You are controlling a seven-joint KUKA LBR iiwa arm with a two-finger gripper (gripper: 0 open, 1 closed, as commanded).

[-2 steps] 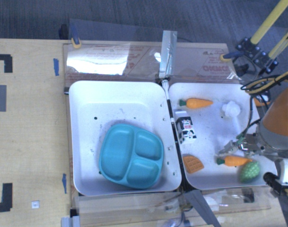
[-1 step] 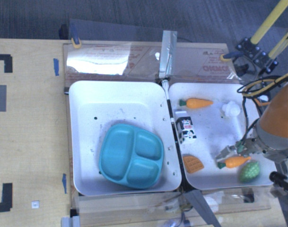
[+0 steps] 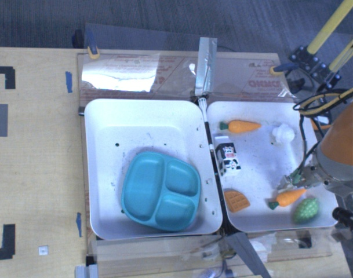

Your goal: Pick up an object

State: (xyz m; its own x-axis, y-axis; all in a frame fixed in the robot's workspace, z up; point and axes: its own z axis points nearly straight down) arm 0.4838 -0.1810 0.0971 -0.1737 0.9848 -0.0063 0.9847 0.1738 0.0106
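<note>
The right bin holds several toys. An orange carrot lies near its far edge, with a white lump to the right of it. A black-and-white cow-patterned carton rests against the left wall, and a flat orange biscuit lies near the front. A second carrot and a green knobbly fruit sit at the front right. My gripper reaches in from the right and hangs just over the upper end of this second carrot, close to it or touching it.
The left bin holds a blue divided plate. The grey arm with its orange band covers the right bin's right wall. Cables and yellow rods stand at the back right. A ridge separates the bins.
</note>
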